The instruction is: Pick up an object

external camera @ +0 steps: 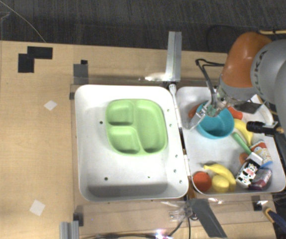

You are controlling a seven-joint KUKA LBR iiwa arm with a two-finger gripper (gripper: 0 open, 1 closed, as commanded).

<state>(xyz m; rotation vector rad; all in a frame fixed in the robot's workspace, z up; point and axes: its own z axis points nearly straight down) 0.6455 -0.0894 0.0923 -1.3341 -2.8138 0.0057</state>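
Observation:
The right bin (202, 151) holds a pile of small objects. A blue bowl (218, 126) sits at its back, with an orange-red piece (203, 108) just behind its left rim. My gripper (207, 112) hangs low over the bowl's back-left rim, touching or nearly touching it. The grey arm with its orange band (242, 59) comes in from the upper right and hides the bin's back right corner. I see nothing lifted off the bin floor.
The left bin (90, 133) holds a green divided plate (135, 126). At the right bin's front lie a yellow banana (218, 170), a red ball (201, 181), a cow-patterned box (247, 172) and a purple object (262, 179). A green marker (241, 143) lies right of the bowl.

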